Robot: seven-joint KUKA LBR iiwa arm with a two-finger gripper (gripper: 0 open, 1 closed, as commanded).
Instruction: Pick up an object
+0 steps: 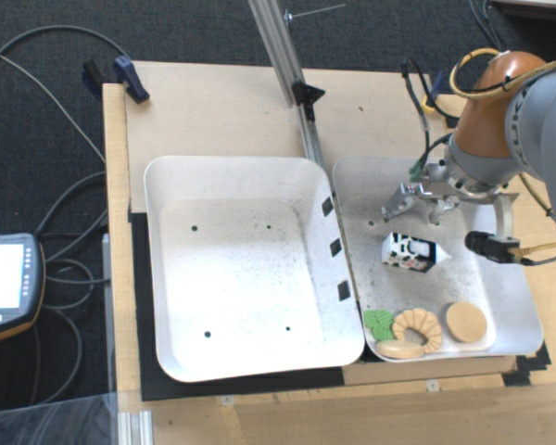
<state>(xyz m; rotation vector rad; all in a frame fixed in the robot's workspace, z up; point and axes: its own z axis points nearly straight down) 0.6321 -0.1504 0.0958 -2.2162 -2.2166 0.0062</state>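
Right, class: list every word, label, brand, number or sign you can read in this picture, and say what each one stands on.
No text can be read.
The black-and-white object in the right bin: a printed pattern, too blurred to tell whether it holds letters.
The handheld screen at the left edge: glowing white, nothing legible.
The black marks on the left bin's wall: plain shapes, not writing.

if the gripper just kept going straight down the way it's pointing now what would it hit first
Most likely bare floor of the right bin. The gripper points down, just above and beside the black and white object; from this slanted view, depth is unclear, so it could clip that object's upper edge.
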